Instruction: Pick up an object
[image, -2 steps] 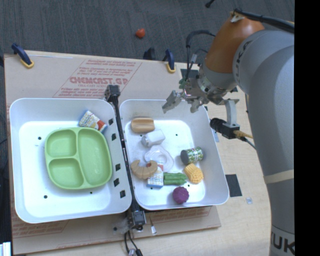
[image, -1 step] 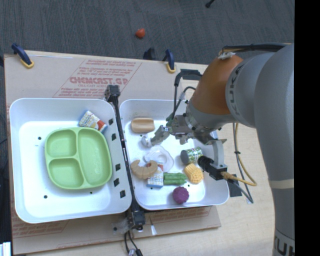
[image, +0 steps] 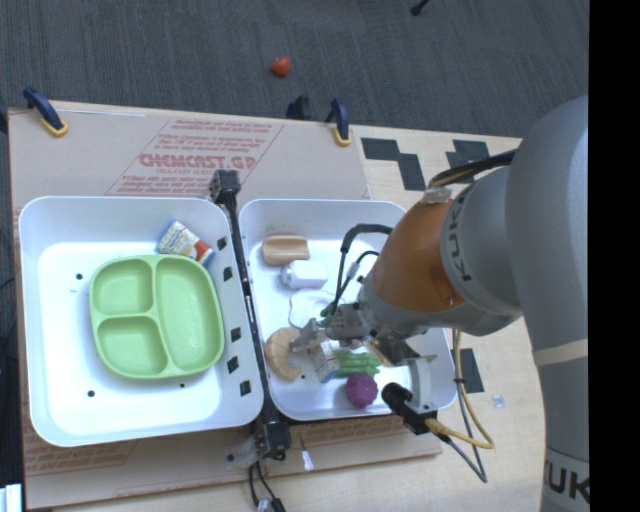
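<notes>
Gripper (image: 322, 338) low in right bin (image: 330, 217), over toys.

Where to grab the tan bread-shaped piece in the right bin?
Take the bread piece across its short width, pincer coming straight down. It lies flat with its long axis left to right, and there is bare floor on its near and far sides, though the white block sits close in front.
</notes>
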